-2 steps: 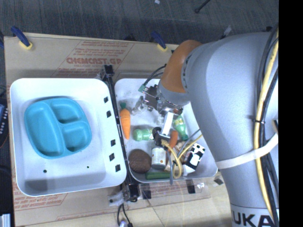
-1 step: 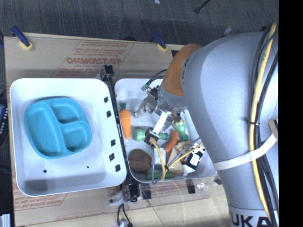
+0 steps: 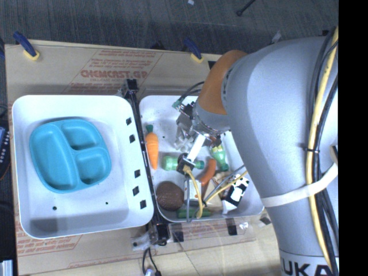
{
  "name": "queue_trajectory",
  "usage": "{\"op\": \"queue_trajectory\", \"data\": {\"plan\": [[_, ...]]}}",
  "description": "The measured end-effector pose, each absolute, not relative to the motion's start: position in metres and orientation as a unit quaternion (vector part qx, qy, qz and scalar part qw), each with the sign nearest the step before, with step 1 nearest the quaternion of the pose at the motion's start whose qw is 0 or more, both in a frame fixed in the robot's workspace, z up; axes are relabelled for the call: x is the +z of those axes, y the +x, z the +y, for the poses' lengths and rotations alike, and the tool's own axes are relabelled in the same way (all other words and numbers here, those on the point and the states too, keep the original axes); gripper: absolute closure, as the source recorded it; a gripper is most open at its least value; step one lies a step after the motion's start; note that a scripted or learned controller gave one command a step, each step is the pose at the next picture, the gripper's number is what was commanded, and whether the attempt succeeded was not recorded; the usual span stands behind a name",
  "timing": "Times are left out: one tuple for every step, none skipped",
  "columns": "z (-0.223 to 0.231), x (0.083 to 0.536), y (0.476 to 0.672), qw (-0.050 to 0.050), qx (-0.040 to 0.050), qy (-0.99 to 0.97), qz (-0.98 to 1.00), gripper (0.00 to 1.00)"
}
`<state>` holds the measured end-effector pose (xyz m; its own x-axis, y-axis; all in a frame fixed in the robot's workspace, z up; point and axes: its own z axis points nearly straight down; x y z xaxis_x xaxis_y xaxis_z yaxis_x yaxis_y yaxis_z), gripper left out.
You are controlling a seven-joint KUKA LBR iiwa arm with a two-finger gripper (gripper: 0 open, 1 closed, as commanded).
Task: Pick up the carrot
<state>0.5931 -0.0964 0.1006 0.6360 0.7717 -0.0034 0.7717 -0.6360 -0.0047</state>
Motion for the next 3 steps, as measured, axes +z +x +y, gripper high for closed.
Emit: {"op": "queue_trajectory", "data": {"plan": [[-0.04,0.196,0.577,0.002,-0.0007,-0.88,-0.475,1.0],[-0.02,0.254,0.527,0.001,0.0026,-0.918,-0.397,1.0],[0.019,0.19,0.475,0.004,0.0045,-0.785,-0.62,1.0]]}}
